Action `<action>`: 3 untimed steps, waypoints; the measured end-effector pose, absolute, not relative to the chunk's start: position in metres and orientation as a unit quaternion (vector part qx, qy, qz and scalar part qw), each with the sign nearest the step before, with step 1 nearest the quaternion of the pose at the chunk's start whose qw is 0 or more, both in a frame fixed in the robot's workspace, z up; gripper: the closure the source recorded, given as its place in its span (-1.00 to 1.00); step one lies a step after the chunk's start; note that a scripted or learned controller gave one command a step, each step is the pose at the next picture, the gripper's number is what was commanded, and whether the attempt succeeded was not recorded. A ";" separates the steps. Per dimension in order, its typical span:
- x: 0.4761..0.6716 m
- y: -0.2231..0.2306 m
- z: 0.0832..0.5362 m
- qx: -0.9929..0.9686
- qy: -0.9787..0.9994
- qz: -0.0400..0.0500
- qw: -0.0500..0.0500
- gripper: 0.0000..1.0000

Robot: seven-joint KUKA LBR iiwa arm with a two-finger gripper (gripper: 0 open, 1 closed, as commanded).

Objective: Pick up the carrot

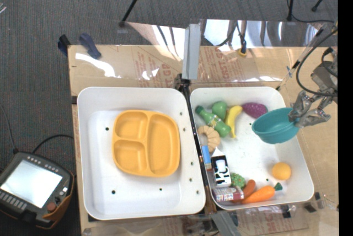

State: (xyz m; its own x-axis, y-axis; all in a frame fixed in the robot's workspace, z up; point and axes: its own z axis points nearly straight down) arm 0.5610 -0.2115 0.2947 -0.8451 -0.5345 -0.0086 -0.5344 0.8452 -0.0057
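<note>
Single fixed overhead camera, slanted down, fairly distant, both bins (83,119) framed

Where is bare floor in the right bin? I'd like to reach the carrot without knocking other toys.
Bare white floor lies mid-bin, bordered by the teal plastic bowl above, the round orange ball to the right and the long orange carrot below. The right white bin is crowded along its left wall and near-left corner, where a green bottle and yellow banana cluster.
</note>
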 end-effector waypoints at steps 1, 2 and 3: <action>0.496 -0.209 0.173 -0.461 0.888 0.005 -0.001 1.00; 0.498 -0.210 0.176 -0.461 0.888 0.002 0.000 -1.00; 0.488 -0.163 0.092 -0.444 0.896 0.000 0.003 -1.00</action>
